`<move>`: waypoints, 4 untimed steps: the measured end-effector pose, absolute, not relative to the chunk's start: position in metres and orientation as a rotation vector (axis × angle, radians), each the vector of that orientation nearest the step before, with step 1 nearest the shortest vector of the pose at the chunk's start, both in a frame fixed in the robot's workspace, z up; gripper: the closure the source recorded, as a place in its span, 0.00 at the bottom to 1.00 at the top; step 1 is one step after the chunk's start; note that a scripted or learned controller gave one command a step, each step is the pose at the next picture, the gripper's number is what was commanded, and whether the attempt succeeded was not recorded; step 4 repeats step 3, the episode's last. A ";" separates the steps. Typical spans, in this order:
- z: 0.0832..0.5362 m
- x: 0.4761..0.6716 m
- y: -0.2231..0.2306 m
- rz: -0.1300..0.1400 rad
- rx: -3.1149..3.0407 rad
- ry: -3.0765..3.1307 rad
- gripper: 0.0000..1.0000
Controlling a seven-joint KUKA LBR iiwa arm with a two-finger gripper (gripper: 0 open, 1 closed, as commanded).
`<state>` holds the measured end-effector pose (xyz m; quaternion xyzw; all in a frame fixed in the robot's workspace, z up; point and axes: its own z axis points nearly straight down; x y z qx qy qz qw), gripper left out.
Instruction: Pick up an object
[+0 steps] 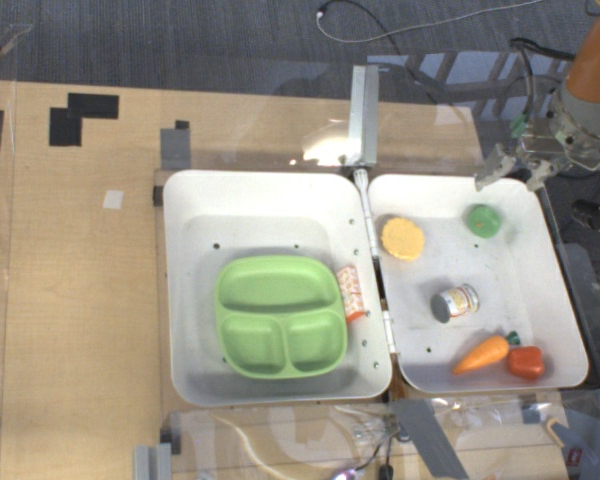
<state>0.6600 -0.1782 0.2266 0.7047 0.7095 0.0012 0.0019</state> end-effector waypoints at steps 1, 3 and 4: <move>0.091 0.671 -0.197 0.004 2.143 2.297 0.00; 0.214 0.646 -0.142 0.009 2.216 2.217 1.00; 0.214 0.646 -0.142 0.009 2.216 2.217 1.00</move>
